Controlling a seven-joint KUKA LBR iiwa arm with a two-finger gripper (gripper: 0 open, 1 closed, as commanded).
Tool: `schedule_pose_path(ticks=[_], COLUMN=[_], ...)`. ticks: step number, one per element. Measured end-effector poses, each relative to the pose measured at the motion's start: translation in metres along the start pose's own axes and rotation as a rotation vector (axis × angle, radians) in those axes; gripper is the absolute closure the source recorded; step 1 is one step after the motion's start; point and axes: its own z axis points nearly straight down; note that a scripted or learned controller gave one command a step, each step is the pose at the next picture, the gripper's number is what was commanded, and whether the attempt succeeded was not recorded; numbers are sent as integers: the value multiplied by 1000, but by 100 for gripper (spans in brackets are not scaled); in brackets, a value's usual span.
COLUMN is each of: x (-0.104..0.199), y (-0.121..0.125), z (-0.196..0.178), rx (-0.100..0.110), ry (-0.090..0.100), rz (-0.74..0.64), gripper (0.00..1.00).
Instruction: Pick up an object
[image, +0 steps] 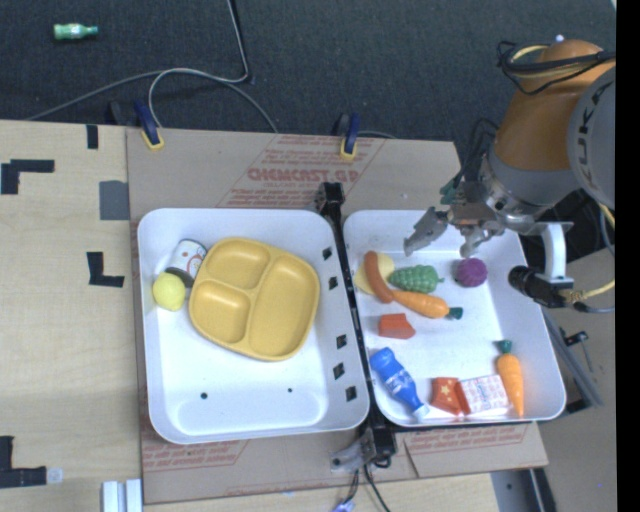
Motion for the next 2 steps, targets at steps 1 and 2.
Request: schedule_pose_path(ticks=[1,2], x=[24,1], y=[24,27], z=[63,146], rx=[2,-2], ry=[-1,0], rz=[0,0], gripper=[0,0])
